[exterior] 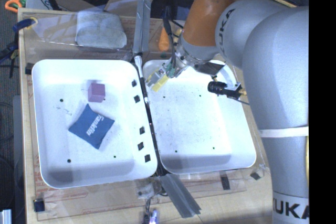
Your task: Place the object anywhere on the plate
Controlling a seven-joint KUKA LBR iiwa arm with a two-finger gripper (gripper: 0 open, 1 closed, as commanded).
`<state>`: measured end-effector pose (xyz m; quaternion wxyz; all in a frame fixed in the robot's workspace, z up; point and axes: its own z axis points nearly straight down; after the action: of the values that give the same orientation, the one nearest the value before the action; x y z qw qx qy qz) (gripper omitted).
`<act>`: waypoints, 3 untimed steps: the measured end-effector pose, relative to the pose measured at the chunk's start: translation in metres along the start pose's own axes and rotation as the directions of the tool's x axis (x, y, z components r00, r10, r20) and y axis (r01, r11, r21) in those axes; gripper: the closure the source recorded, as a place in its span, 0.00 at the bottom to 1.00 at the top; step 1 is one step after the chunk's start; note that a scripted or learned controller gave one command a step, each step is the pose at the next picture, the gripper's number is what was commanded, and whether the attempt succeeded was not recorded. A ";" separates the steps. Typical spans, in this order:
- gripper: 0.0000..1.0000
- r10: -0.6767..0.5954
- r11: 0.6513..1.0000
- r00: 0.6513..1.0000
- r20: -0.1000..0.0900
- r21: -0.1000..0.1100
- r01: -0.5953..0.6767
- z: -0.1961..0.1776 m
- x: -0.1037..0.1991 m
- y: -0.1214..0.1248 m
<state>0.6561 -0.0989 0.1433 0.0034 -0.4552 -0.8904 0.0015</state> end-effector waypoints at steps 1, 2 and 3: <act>1.00 -0.044 0.999 0.999 0.003 -0.003 0.044 0.007 -0.027 -0.019; 1.00 -0.188 0.982 0.982 0.004 -0.002 0.188 -0.044 -0.017 -0.020; 1.00 -0.193 0.981 0.981 0.003 0.000 0.193 -0.051 -0.017 -0.019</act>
<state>0.6507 -0.1239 0.1944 0.0021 -0.3667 -0.9303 0.0016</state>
